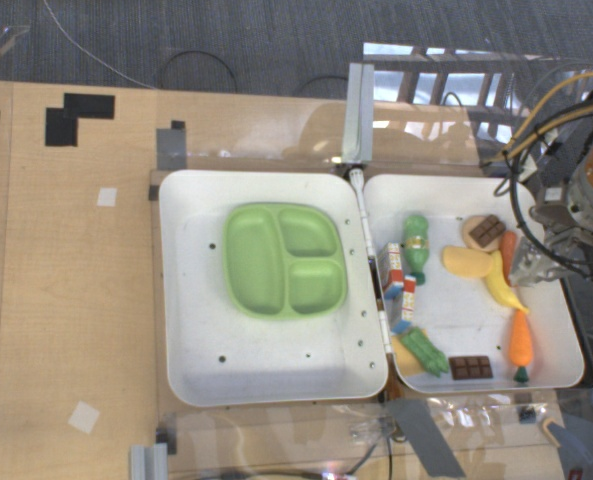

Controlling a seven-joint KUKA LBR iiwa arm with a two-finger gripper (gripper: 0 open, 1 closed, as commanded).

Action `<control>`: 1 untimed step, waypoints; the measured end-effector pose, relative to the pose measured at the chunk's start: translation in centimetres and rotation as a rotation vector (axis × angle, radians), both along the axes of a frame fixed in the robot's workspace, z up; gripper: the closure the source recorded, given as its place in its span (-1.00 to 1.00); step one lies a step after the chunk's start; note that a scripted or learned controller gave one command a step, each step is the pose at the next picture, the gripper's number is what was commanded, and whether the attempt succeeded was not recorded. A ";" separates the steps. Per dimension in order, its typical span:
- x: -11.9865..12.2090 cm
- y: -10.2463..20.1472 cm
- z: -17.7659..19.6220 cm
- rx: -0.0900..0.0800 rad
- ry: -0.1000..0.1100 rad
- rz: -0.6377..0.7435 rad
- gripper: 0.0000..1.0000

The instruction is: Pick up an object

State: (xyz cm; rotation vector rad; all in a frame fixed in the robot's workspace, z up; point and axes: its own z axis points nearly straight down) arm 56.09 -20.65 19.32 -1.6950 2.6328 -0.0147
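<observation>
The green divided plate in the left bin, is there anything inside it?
The green divided plate shows three bare compartments with nothing in them. It lies flat in the left bin; whatever is beneath it is covered.

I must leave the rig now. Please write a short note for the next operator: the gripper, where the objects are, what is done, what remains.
Gripper: at the right bin's right edge, above the banana; nothing visibly held.
Right bin: green bottle, yellow piece, carrot, chocolate bar and other toy foods.
Left bin: green divided plate.
Done: no object lifted yet.
Left: grasp one object and lift it.
</observation>
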 end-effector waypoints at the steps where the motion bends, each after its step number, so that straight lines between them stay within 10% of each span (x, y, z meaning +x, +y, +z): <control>1: -0.1 0.2 -0.2 0.003 0.004 0.001 -1.00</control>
